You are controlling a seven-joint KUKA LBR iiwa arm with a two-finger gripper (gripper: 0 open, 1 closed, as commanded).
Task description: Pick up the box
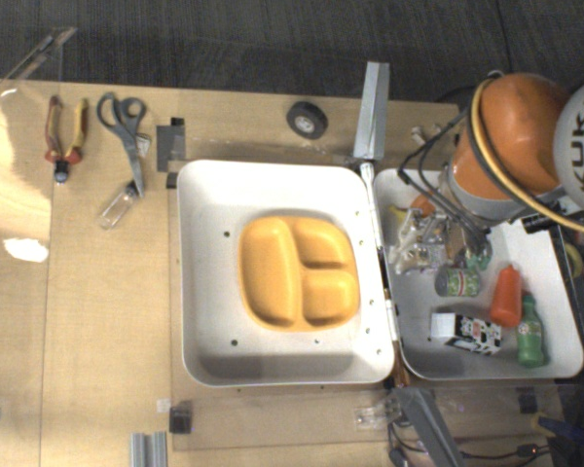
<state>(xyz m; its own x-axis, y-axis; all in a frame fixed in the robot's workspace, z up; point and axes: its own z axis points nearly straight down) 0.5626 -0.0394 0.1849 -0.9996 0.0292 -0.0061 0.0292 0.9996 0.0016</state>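
Yellow divided tray (298, 269) sits in the left bin (206, 290) | gripper (430, 244) hangs in the right bin (555, 261), up and left of the box, its opening too cluttered to tell | green can (457, 282) just above the box | box (466, 330) lies flat near the right bin's front wall, long axis left-right, white end left | orange bottle (506, 297) and green bottle (530, 332) just right of the box

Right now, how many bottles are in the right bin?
2: an orange bottle and a green bottle, side by side near the right bin's front right. The arm may hide more.
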